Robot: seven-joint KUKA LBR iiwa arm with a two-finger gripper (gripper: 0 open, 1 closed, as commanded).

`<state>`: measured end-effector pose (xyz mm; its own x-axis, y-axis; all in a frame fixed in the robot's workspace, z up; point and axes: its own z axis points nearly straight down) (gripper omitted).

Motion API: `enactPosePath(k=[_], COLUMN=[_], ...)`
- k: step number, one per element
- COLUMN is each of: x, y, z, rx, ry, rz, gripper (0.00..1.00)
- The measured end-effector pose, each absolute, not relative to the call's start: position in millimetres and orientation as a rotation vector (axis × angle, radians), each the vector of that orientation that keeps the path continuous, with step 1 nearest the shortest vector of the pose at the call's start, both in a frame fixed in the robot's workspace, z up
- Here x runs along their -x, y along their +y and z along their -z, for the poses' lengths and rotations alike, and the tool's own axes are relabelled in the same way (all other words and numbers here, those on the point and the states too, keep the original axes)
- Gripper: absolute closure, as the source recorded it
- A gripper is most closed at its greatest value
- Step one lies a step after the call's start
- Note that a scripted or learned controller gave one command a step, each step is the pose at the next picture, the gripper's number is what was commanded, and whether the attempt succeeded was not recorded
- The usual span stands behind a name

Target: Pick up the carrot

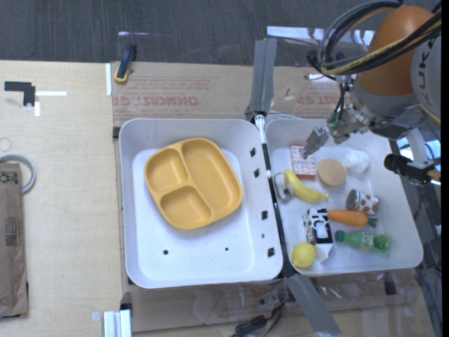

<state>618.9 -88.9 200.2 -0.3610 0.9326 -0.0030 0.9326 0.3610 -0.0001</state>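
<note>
Where cardboard [182, 90] backs two white bins [133, 209], the carrot [349, 218] lies rightward.

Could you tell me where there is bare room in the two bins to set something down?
The left bin has bare floor below the yellow plate, along its near wall. The right bin is crowded: banana, carrot, lemon and green bottle lie packed close. Only its far right corner has a little room.
</note>
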Motion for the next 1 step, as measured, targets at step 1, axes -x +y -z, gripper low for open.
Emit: enactPosePath(k=[1], x=[-530.3], y=[-132.7], z=[-162.1], rx=[-1.907], ry=[2.498], rz=[0.003], gripper=[0.00])
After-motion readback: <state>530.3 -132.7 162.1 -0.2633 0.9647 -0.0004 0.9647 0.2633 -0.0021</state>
